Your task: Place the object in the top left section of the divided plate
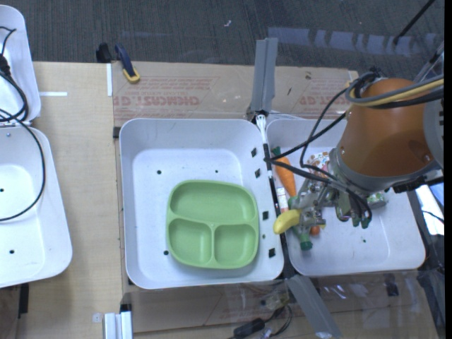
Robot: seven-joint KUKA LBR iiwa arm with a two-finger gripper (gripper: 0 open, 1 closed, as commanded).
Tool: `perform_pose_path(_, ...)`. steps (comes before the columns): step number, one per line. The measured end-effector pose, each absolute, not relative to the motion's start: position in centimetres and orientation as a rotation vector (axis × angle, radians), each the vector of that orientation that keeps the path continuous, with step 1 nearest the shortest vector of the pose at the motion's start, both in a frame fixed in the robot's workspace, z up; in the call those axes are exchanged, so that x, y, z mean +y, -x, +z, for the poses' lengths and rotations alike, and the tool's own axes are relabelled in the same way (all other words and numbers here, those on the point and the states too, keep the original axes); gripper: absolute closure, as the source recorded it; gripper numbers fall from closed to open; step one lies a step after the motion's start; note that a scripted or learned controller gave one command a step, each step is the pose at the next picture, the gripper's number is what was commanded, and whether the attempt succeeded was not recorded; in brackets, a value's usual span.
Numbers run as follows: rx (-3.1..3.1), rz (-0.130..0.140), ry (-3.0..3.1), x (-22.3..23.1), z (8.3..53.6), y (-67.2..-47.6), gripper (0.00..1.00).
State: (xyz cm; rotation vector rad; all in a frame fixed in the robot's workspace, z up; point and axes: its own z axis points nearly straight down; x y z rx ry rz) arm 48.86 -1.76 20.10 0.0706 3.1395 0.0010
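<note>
A light green divided plate [212,223] lies in the left bin [141,189], with one wide section at the back and two smaller ones in front; nothing lies in it. My gripper [311,214] hangs low over the left part of the right bin [395,249], beneath the orange wrist band. A small yellow banana-like toy [286,222] lies just left of it, against the bin's left wall. An orange carrot [285,176] lies behind that. A small green piece [306,244] sits just in front of the gripper. The arm hides other items in the right bin.
A grey divider post [265,76] stands behind the gap between the bins. Black cables [311,143] loop from the arm over the right bin. A white appliance with a cord [21,203] sits at the far left. A colourful packet [319,162] lies near the carrot.
</note>
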Motion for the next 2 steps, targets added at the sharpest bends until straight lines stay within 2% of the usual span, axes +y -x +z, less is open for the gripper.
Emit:
perform_pose_path(1, 3.11, 0.002, 0.416, 6.94, 21.64, -47.89, 1.0)
perform_pose_path(2, 3.11, 0.002, 0.416, 6.92, 21.64, -47.89, 0.0)
